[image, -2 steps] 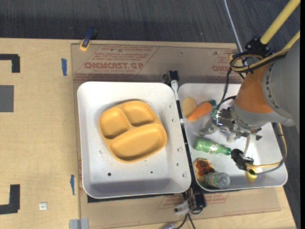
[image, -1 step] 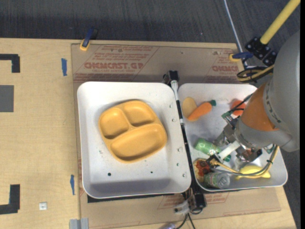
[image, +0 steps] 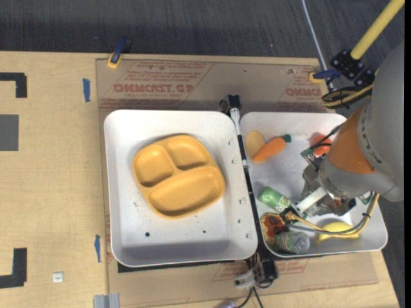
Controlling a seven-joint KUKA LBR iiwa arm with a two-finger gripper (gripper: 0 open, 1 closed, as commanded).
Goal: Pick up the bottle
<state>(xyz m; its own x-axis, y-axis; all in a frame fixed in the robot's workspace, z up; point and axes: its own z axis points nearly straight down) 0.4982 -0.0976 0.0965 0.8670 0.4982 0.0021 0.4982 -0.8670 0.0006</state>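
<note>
Cardboard covers a wooden bench bearing two shallow white bins: the left bin holds a yellow divided plate, and the right bin holds a toy carrot, a green object and other clutter. Reaching in from the right, the grey-and-orange arm has its gripper low over that clutter, seemingly in the approach step (whether the fingers are apart or together cannot be told). The bottle lies on its side near the right bin's front edge, long axis roughly left-right though which end is the cap is unclear, so the next move likely calls for shifting toward it and closing across its width.
</note>
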